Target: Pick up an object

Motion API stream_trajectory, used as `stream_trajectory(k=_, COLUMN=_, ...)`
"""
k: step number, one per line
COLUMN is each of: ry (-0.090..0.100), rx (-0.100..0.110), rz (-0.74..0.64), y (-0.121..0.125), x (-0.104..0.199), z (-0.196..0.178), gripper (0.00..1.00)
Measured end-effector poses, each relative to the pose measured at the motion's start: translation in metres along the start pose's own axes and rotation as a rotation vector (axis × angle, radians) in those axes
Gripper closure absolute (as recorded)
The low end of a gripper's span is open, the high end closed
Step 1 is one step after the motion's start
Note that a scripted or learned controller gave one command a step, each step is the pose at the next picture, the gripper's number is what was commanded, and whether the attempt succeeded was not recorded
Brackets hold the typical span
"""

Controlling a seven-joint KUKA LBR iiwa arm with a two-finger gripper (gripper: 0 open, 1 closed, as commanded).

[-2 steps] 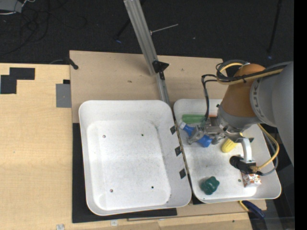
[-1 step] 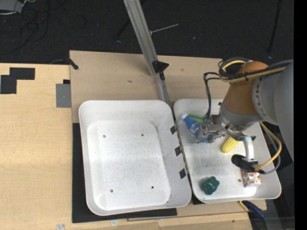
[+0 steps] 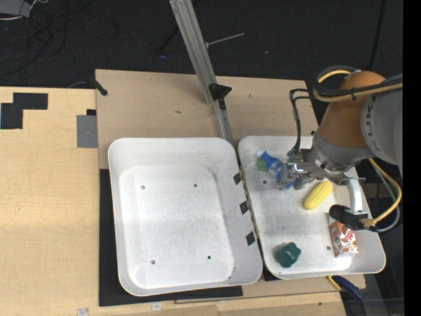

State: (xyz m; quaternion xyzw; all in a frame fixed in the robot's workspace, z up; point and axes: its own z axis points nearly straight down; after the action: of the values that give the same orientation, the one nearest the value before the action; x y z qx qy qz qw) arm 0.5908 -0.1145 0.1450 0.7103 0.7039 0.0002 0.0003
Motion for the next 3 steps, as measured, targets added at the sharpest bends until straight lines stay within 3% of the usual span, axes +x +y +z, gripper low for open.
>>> stream_trajectory(k=2, ry=0.000, rx=-0.001, rz=-0.010, y=0.004, x=0.001, z=-0.076, gripper=1.00)
stream_trajectory(k=3, ry=0.003, rx=0.007, rz=-0.012, y=-0.017, x=0.045, z=-0.068, gripper=1.00)
